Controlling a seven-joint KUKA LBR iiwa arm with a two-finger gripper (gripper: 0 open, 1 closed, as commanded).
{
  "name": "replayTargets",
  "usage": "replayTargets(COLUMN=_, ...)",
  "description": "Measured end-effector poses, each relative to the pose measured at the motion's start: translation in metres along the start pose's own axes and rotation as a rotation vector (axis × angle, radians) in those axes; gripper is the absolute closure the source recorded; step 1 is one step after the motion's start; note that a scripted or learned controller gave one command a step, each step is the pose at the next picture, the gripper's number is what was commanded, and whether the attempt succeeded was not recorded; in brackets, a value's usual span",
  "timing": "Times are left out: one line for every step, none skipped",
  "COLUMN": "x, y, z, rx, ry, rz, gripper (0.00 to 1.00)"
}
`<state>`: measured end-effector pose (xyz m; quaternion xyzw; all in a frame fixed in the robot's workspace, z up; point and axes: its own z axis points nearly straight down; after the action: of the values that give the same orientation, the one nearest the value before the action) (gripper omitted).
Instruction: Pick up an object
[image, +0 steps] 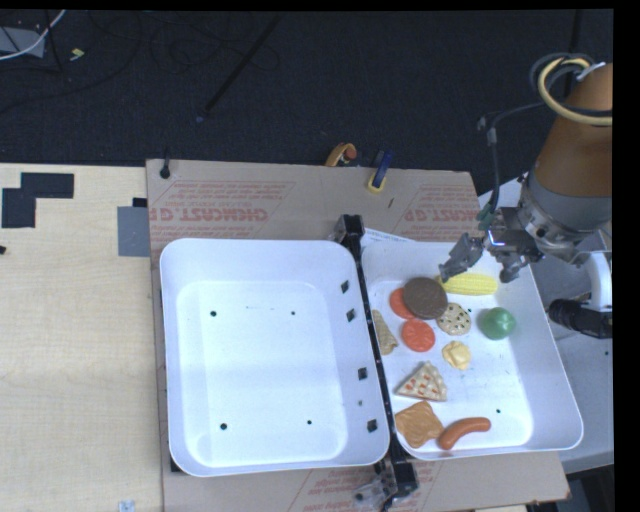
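In the right bin's (560, 400) upper part, a yellow corn cob (470, 285) lies between the spread fingers of the open end effector (487, 262), which grips nothing. Just below sit a brown disc (425, 297), a cookie (454, 319) and a green ball (496, 322). The left bin (260, 350) fills mid-frame.

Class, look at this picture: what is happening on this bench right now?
A grey and orange robot arm reaches in from the right over the right-hand bin, which holds toy food. Its gripper hangs with fingers spread just above a yellow corn cob at the bin's far side, with nothing between them. A brown disc, a green ball, a pizza slice and a sausage lie nearby. Nothing has been picked up yet.
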<state>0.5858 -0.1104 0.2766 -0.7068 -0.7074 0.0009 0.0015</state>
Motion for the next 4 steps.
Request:
replayTargets(x=0.052, y=-0.065, z=0.076, rx=0.011, ry=0.003, rz=-0.002, gripper=0.00)
replayTargets(x=0.002, y=-0.062, z=0.102, rx=0.004, ry=-0.001, rz=0.005, gripper=0.00)
replayTargets(x=0.015, y=-0.072, z=0.193, rx=0.001, ry=0.000, rz=0.002, gripper=0.00)
replayTargets(x=0.013, y=-0.072, z=0.179, rx=0.001, ry=0.002, rz=0.009, gripper=1.00)
